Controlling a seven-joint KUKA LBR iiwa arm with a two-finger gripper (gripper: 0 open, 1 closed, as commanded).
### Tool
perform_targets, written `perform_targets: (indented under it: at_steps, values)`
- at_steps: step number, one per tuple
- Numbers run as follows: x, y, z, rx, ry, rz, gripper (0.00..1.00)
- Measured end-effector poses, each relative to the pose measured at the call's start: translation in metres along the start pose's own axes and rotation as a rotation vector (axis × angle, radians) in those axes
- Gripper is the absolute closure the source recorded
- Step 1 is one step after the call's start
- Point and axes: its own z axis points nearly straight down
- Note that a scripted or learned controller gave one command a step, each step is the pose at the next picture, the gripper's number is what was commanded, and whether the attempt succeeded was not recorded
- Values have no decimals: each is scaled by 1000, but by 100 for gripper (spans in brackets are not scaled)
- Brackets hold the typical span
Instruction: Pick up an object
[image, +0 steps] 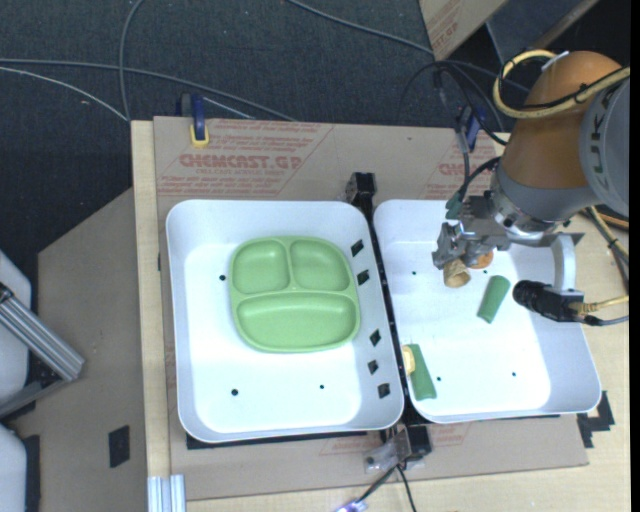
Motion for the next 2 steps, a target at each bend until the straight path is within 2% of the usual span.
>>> perform_targets:
  at_steps: [2]
  values:
    - [99, -41, 13, 2, -1, 0, 100]
